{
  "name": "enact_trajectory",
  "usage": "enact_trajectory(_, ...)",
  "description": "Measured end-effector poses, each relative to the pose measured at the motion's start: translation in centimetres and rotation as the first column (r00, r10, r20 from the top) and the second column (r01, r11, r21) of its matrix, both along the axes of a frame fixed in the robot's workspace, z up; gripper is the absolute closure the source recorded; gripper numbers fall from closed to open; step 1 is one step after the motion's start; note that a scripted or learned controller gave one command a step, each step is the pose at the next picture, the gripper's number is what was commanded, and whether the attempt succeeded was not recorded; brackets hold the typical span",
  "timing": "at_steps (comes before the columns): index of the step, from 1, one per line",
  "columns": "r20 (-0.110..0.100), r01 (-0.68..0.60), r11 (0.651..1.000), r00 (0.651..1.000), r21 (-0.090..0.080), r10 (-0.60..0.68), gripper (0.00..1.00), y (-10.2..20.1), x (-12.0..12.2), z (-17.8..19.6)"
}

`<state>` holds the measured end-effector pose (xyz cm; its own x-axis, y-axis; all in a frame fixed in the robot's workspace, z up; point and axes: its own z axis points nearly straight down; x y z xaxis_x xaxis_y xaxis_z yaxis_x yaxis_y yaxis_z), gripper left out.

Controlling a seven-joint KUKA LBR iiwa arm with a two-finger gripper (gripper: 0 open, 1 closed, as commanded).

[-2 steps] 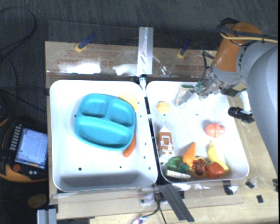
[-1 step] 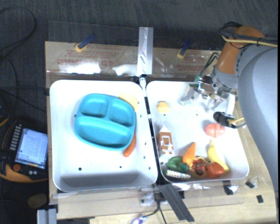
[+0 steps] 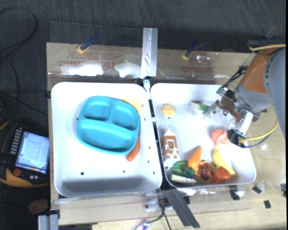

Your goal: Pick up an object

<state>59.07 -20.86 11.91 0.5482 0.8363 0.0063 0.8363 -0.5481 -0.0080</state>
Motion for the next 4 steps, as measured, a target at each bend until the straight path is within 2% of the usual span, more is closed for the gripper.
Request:
enact_trajectory(1,0.008,0.017,1.000,1.000,-0.017,-0.017,0.00,4.8,-0.3,-3.0)
enact_trajectory(2,-0.030,0.466,0.885,0.884,-0.017,-0.466,0.00,5.4,7.3,-2.9)
enact_trajectory(3,0.002,0.645,0.764,0.764,-0.015,-0.645,0.00,-1.6,2.2,11.3)
enact_trajectory(4,-0.001,0.691,0.722,0.722,-0.014,-0.692,0.00,0.7,1.2,1.8)
